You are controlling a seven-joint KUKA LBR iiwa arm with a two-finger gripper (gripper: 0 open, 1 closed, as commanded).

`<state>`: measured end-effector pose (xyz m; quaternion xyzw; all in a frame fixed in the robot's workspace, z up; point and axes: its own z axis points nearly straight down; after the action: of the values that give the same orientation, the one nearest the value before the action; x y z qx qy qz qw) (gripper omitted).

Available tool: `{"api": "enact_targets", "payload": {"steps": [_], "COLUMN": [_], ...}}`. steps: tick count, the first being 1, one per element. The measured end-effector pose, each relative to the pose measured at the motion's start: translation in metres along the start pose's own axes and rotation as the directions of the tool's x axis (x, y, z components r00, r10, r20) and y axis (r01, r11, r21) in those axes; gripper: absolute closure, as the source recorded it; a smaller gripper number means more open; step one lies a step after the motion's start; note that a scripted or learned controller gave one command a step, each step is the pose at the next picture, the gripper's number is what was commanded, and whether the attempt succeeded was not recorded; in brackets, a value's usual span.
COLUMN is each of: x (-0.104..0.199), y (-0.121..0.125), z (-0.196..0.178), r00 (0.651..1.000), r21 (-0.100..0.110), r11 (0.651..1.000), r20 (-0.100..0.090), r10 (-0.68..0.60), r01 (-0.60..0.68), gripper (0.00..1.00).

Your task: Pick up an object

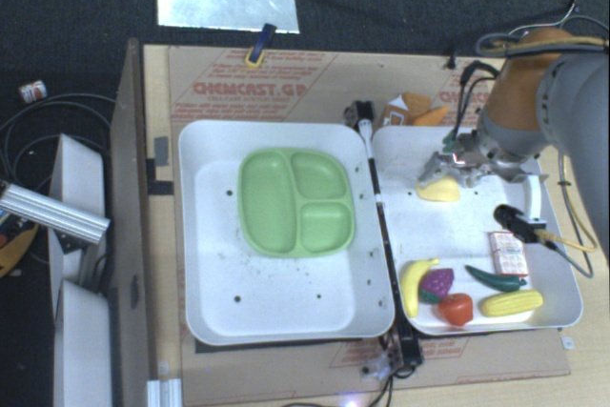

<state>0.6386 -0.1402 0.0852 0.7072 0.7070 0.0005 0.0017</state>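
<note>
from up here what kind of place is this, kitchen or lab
Most likely a robotics lab bench, not a kitchen. Two white bins sit on a cardboard-covered bench, the food is toy plastic such as the banana and corn, and loose cables trail on dark carpet.

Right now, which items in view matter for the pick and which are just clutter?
Job:
two-finger gripper
pale yellow lump under it
right white bin

Lying about:
green divided plate
yellow banana
purple grapes
red tomato
yellow corn cob
green chilli
small red-and-white box
</note>
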Motion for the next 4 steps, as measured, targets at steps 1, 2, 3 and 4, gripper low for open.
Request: {"api": "enact_targets", "payload": {"steps": [1,2,3,4], "x": [-0.002,-0.004,0.01,0.005], "y": [-0.001,0.012,0.003,0.007], "z": [0.0,0.0,0.001,0.0], "r00": [1.0,1.0,1.0,1.0], "r21": [0.0,-0.001,0.002,0.0], "r11": [1.0,1.0,1.0,1.0], "r20": [-0.001,-0.002,-0.001,-0.002], "r10": [-0.002,-0.005,-0.005,-0.003], "r01": [0.002,0.005,0.005,0.003], "gripper": [0.0,0.0,0.0,0.0]}}
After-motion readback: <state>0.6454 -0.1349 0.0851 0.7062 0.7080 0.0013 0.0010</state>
